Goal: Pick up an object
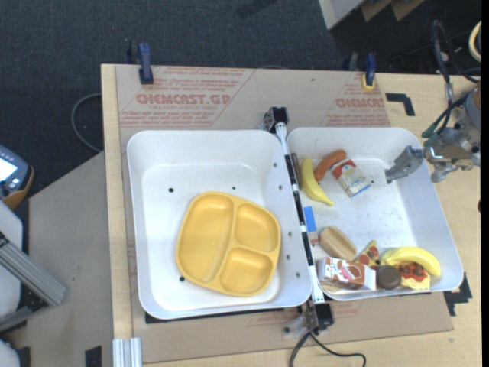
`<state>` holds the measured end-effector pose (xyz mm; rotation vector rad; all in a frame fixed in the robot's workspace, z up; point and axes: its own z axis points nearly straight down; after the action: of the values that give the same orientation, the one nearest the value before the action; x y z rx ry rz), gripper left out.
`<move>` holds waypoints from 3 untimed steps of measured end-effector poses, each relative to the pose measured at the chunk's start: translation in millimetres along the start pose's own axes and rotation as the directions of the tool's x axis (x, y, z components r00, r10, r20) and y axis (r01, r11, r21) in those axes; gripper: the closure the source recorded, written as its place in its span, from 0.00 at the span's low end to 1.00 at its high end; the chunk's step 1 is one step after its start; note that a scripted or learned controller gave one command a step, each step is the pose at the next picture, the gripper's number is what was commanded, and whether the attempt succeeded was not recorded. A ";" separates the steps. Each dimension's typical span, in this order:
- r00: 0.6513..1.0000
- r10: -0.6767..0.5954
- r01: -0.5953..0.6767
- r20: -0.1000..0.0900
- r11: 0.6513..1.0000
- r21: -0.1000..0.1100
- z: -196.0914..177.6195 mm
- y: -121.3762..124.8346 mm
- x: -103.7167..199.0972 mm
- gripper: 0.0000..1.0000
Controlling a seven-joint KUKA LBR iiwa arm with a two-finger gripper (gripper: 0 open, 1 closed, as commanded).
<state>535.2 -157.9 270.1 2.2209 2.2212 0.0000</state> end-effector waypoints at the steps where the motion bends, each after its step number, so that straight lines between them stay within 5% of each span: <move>1: 1.000 -0.004 0.005 -0.004 1.000 0.009 120.2 43.7 36.1 0.00; 2: 1.000 -0.004 0.004 0.006 1.000 -0.007 179.9 107.7 61.6 0.00; 3: 1.000 0.002 -0.002 0.003 1.000 -0.007 184.3 131.6 11.4 0.00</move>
<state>666.9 -146.6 85.9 2.2183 2.2141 0.0037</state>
